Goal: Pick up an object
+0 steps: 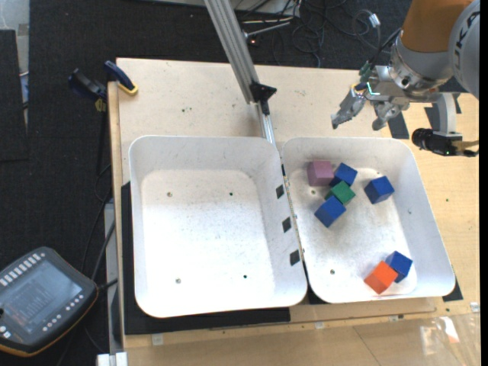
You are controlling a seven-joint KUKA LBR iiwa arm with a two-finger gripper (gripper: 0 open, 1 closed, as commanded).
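Jaws (369,113) spread apart, empty, above right bin's (427,204) far rim.

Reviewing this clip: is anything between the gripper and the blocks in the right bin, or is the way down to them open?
Nothing visible blocks it. The gripper hangs above the bench past the far rim of the right bin, nothing between its fingers. The nearest blocks, the pink block and a blue block, lie uncovered; the slanted metal pole stands off to the side.
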